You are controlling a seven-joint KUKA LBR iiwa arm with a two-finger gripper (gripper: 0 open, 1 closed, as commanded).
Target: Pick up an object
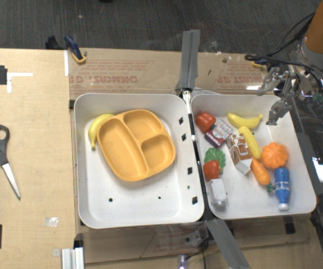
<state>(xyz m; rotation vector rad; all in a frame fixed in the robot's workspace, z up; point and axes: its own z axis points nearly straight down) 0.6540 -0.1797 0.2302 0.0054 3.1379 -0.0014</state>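
Note:
The right bin (pixel 301 203) holds several toys: a yellow banana (pixel 244 119), a red pepper (pixel 205 120), a snack packet (pixel 222 130), a corn cob (pixel 251 142), a brown-and-white carton (pixel 239 151), an orange fruit (pixel 275 154), a carrot (pixel 259 171), a blue bottle (pixel 282 188), a red-and-green vegetable (pixel 212 164) and a small white container (pixel 217 192). My gripper (pixel 278 102) hangs open over the bin's far right corner, above and to the right of the banana, with nothing between its fingers.
The left bin (pixel 94 206) carries a yellow divided plate (pixel 136 144) with a second banana (pixel 97 129) at its left edge. Scissors (pixel 1 156) lie on the wooden bench at far left. Cables (pixel 313 111) trail beside the right bin's right wall.

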